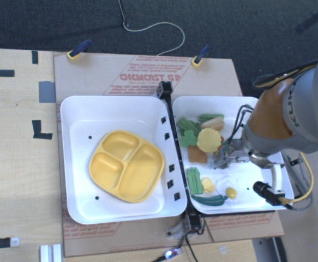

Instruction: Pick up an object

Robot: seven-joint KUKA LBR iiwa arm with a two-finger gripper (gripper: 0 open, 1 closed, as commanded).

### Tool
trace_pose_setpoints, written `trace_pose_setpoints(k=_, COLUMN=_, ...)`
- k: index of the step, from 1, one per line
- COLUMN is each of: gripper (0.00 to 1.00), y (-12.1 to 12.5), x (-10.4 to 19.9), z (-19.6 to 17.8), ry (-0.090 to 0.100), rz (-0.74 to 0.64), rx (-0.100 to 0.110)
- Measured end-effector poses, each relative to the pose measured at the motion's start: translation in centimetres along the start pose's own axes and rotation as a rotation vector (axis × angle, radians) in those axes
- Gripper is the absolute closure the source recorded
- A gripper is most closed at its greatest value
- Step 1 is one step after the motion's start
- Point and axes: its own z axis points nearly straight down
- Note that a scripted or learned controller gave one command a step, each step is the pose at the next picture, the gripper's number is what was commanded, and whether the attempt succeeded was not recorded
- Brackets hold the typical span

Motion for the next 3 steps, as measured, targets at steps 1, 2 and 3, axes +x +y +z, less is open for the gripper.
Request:
trace_pose_setpoints(k=1, gripper=1.00, y=-0.6, x=-0.5, z=-5.8, ry=0.000, rz=0.002, rx=-0.003)
trace_pose_setpoints(k=2, gripper=1.00, y=-1.5, x=-0.3, z=-10.6, ry=0.000, rz=0.001, rx=-0.003)
trace_pose_setpoints(k=3, gripper=1.00, y=-1.5, x=-0.3, z=-12.9, ry=0.001, rz=0.000, rx=-0.002)
